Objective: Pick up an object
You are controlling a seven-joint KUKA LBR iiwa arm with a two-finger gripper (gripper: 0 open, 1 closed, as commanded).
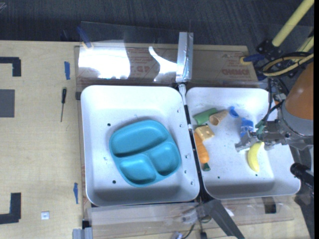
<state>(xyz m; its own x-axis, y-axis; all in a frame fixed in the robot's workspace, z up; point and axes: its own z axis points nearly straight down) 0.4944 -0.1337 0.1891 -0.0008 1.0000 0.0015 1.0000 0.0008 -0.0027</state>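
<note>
In the right bin [219, 180] lie a yellow banana [254, 157], an orange carrot [203, 152], a yellow cheese-like wedge [204, 132], a green piece [204, 116], a tan cylinder [218, 117] and a blue piece [246, 124]. My gripper [250, 140] hangs low over the bin's right side, its tip just above the banana's upper end and next to the blue piece. Nothing shows between its fingers.
The left bin [94, 133] holds a blue divided plate [144, 151]. A clear panel and metal post [184, 56] stand behind the bins. Yellow and black cables [284, 59] hang at the upper right. A screwdriver [63, 102] lies on the bench at left.
</note>
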